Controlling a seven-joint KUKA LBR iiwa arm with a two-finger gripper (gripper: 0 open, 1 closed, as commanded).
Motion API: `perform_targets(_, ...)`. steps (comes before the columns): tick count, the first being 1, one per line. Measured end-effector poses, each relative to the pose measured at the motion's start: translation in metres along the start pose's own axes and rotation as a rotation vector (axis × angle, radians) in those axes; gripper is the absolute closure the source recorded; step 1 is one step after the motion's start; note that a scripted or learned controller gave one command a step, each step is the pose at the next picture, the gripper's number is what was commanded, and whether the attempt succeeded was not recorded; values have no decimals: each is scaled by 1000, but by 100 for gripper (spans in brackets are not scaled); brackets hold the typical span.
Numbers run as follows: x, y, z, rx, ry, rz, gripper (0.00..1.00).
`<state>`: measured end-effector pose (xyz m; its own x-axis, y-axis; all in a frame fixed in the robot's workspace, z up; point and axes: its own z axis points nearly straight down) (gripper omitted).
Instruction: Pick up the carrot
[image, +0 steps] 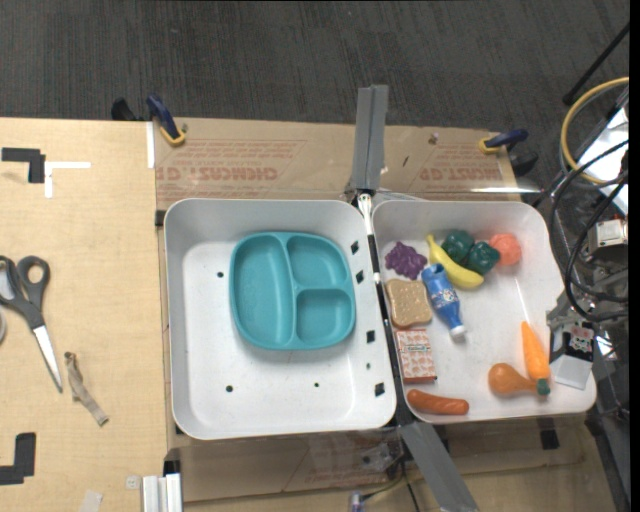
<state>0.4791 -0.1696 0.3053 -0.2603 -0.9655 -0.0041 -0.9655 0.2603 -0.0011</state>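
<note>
The carrot (534, 352) lies near the right bin (520, 215) wall. Come straight down, closing across its width

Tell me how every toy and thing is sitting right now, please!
carrot: lying flat in the right bin, by its right wall
bottle: lying on its side
banana: lying flat
bread slice: lying flat
sausage: lying along the front wall
divided plate: right side up in the left bin
scissors: shut, on the bench
</note>
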Motion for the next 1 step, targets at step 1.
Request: perform_targets(1, -58, -32, 60, -2, 0, 12, 100)
